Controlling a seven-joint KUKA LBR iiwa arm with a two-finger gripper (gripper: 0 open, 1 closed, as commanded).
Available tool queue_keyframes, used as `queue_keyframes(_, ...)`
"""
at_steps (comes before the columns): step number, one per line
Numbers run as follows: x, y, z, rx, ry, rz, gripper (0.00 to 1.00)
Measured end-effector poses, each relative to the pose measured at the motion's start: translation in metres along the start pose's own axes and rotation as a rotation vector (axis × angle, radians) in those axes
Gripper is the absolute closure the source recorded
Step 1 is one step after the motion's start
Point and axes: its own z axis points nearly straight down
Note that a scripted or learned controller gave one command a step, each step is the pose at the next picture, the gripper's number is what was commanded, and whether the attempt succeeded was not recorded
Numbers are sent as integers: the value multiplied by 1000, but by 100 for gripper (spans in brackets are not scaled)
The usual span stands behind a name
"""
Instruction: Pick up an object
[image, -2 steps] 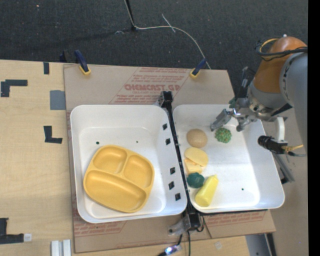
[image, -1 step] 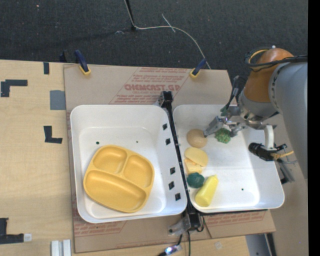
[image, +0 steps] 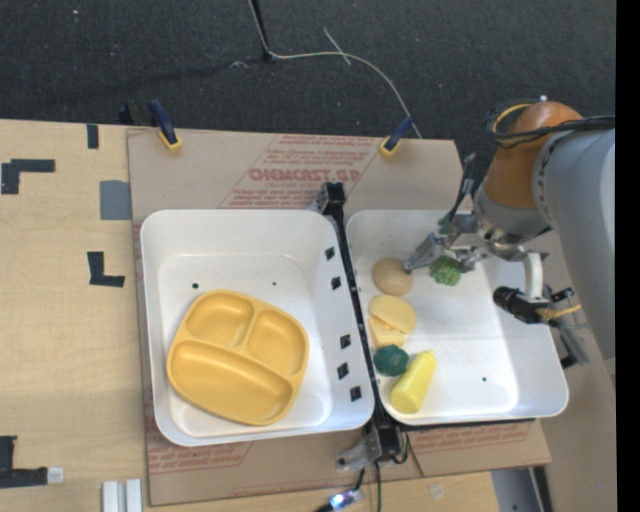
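**Gripper low over a green piece in the right bin**

The gripper (image: 446, 254) sits in the upper part of the right bin (image: 520, 400), hanging from the grey arm (image: 585, 200) that comes in from three o'clock, with the orange band (image: 520, 160) at one o'clock from the wrist. Whether it is open or closed cannot be told from this angle. A small green broccoli-like piece (image: 447, 272) lies directly under the tip, touching or nearly touching it; whether it is actually gripped cannot be told.

At nine o'clock from that green piece, near it, rests a tan, rounded potato-like object (image: 391, 277). At six o'clock from the tan object lies a pale yellow, wedge-shaped piece (image: 392, 317), close to the divider between the bins. Below that, a dark green round item (image: 390, 360) sits just beside a yellow, elongated object (image: 413, 381) that is tilted, its upper end toward one o'clock. A black and orange fitting (image: 530, 303) hangs over the bin's right side, at four o'clock from the gripper.

The left bin (image: 165, 235) holds a yellow divided plate (image: 237, 355) with three compartments, lying toward the bin's seven o'clock corner. Both bins rest on a cardboard sheet (image: 290, 175) held by two blue and yellow clamps (image: 163, 125) at its far edge, on a wooden bench (image: 60, 330). A white cable (image: 375, 70) runs across the dark floor at twelve o'clock.
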Motion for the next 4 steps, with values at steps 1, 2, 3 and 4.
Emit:
queue_keyframes(1, -1, 3, -13, -15, -8, -2, 100)
queue_keyframes(2, -5, 0, -57, 6, 6, 0, 100)
queue_keyframes(3, -4, 3, -100, 5, 6, -1, 100)
queue_keyframes(4, -4, 4, -119, 7, 6, -1, 100)
